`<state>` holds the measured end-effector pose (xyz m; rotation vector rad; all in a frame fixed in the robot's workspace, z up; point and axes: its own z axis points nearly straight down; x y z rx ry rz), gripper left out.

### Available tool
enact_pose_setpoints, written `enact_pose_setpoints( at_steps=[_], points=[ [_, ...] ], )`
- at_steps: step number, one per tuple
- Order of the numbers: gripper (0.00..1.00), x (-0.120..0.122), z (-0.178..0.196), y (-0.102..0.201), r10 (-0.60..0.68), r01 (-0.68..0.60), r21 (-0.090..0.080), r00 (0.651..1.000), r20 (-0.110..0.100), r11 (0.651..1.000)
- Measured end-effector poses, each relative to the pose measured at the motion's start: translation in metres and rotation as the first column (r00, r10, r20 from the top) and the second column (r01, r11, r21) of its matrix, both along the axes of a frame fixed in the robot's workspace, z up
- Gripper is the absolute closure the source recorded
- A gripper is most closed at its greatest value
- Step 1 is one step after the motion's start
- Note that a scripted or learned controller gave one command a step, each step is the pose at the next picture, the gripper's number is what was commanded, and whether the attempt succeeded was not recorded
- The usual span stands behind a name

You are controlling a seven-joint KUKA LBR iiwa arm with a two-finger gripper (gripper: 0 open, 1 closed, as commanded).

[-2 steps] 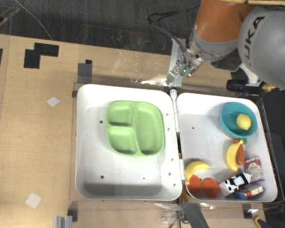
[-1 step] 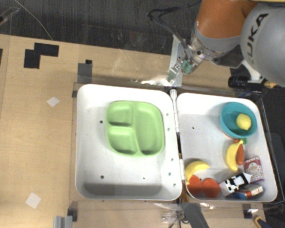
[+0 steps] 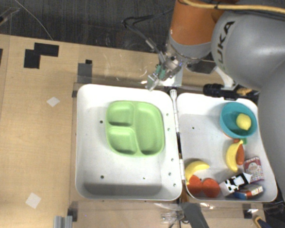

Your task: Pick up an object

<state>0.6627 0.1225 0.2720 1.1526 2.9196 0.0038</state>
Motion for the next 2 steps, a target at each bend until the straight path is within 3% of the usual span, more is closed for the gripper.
enact_pose_setpoints(
  at_steps=[2],
  points=[
    [1.00, 0.003, 0.025, 0.001, 0.007, -0.007, 0.000, 1.000, 0.015, 1.000]
  ],
)
